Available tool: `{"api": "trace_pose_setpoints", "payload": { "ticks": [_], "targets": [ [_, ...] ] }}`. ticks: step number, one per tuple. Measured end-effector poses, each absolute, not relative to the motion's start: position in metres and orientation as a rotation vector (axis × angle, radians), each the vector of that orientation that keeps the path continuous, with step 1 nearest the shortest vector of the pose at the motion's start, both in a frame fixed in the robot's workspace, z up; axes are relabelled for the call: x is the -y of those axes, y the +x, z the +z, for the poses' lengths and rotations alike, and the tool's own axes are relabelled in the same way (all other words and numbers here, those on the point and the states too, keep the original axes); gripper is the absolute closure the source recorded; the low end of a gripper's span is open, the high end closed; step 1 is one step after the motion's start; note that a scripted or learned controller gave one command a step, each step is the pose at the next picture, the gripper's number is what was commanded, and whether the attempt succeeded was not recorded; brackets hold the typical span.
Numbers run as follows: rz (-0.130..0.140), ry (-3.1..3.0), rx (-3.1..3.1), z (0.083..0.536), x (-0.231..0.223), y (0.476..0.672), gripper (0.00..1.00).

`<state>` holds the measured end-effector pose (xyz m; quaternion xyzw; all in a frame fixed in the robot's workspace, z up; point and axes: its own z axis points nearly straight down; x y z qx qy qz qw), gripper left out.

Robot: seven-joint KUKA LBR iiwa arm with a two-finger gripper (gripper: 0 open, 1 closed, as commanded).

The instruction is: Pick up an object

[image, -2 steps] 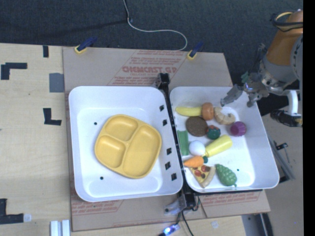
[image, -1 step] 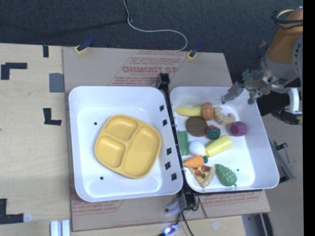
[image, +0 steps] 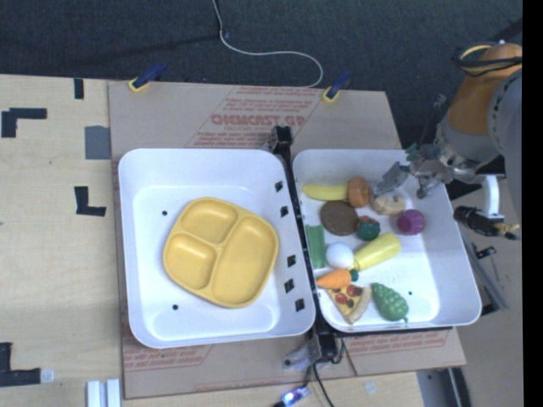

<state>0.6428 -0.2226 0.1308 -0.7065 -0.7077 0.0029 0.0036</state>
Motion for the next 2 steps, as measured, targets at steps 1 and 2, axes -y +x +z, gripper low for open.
{"api": "trace_pose_setpoints", "payload": {
  "ticks": [1, 2],
  "targets": [
    [0.006, -2.216, 2.224, 0.08, 0.221, 0.642, 0.0],
    [0.008, -2.215, 2.224, 0.092, 0.221, 0.643, 1.0]
  ]
}}
